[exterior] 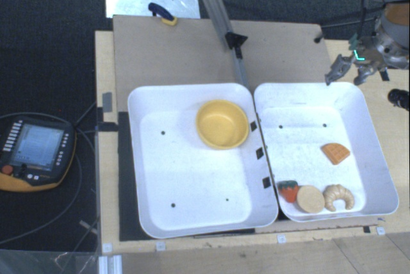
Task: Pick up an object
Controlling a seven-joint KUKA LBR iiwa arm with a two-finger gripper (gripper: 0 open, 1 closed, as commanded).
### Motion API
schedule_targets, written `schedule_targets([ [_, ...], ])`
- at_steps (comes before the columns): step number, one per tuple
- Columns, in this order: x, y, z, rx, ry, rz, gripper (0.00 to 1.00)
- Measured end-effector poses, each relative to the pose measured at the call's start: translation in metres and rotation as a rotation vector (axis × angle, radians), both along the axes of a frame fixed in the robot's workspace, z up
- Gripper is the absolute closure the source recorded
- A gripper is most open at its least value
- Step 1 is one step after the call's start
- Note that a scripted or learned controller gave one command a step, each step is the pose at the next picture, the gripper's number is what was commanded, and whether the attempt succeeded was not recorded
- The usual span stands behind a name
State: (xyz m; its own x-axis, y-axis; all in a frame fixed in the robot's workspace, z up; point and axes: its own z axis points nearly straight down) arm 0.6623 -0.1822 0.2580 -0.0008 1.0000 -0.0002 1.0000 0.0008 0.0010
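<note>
Open floor fills most of the right bin (pixel 301 100), its obstacles, a cracker (pixel 335 152), croissant (pixel 339 196), round biscuit (pixel 310 199) and red-green toy (pixel 287 190), clustered toward the near wall, while a yellow bowl (pixel 221 124) occupies the left bin's (pixel 144 138) far right corner.

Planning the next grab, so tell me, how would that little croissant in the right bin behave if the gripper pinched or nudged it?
The croissant looks small, so probably light. Its curved, lumpy shape could slip from a pinch. It touches the round disc near the bin wall, so a nudge may move both.
</note>
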Motion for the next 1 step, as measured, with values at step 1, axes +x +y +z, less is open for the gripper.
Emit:
schedule_targets([
  [1,0.0000,0.0000,0.0000,0.000,0.000,0.000,0.00],
])
